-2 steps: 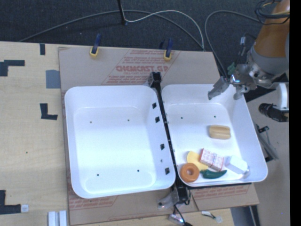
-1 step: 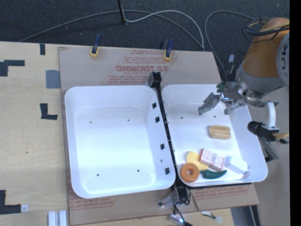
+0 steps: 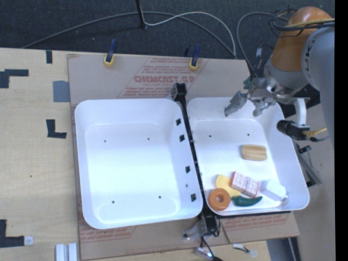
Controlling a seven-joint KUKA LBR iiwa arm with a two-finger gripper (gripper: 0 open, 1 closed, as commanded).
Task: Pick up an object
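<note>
The approach step is judged to be in hand: nothing has been grasped yet. The gripper (image 3: 247, 104) is seen at about one o'clock of the view, hanging over the far rim of the right bin (image 3: 285, 145), and its two fingers are spread wide with nothing between them. One finger (image 3: 234, 104) is angled toward the bin's far-left corner, while the other sits closer to the wrist.

The candidate objects are all gathered in the right bin, well apart from the gripper. A tan bread roll (image 3: 254, 153) lies alone near the bin's middle, toward three o'clock of the view. At the near edge, around five o'clock, a crowded cluster is found: an orange ring (image 3: 219, 199), a yellow piece (image 3: 226, 182) just behind it, a red-and-white block (image 3: 246, 184), a green pepper (image 3: 247, 201) and a white piece (image 3: 274, 190). Several of these appear to touch one another. The left bin (image 3: 92, 145) holds none of the objects.

For the next move, the gripper would need to be carried toward six o'clock and lowered over a chosen object. The bread roll is judged the easier target, since free space is left around it for both fingers. In the cluster, a neighbour could be nudged or caught along with the target.
</note>
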